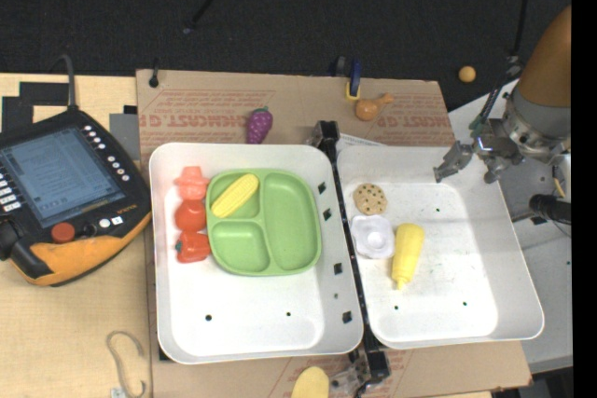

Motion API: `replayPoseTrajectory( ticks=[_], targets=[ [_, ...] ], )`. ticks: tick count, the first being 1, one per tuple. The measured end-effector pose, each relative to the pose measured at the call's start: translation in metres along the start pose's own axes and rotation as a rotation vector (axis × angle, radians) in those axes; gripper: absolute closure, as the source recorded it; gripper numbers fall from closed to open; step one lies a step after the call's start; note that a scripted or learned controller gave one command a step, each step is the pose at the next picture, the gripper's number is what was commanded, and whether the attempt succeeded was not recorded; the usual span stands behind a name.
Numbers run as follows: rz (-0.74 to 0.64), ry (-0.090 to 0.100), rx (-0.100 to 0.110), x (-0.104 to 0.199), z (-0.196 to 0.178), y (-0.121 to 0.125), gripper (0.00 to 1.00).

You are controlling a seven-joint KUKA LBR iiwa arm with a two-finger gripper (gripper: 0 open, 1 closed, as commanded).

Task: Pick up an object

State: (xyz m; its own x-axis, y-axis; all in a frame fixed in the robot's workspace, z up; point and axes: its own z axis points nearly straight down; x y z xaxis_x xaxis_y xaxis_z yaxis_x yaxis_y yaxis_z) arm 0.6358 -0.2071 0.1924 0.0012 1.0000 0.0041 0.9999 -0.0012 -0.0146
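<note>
Objects for picking are lying loose: corn [233, 194] sitting in the green plate [280, 238] at centre-left, cookie [370, 198], white cup [373, 236] and yellow bottle [407, 254] scattered right of centre. Gripper [478, 154] is hovering at upper right, jaws spread, pinching nothing.

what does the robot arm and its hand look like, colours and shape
The arm is a thick rounded column with an orange band above a grey wrist section. Below it sits a metallic grey hand with thin dark fingers, and small cables and fittings cluster around the wrist.
</note>
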Motion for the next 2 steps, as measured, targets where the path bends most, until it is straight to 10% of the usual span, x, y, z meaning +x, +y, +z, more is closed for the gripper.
replayPoseTrajectory(
  ticks=[2],
  targets=[
    [-0.002,-0.002,-0.01,0.006,0.036,-0.001,0.0]
  ],
)
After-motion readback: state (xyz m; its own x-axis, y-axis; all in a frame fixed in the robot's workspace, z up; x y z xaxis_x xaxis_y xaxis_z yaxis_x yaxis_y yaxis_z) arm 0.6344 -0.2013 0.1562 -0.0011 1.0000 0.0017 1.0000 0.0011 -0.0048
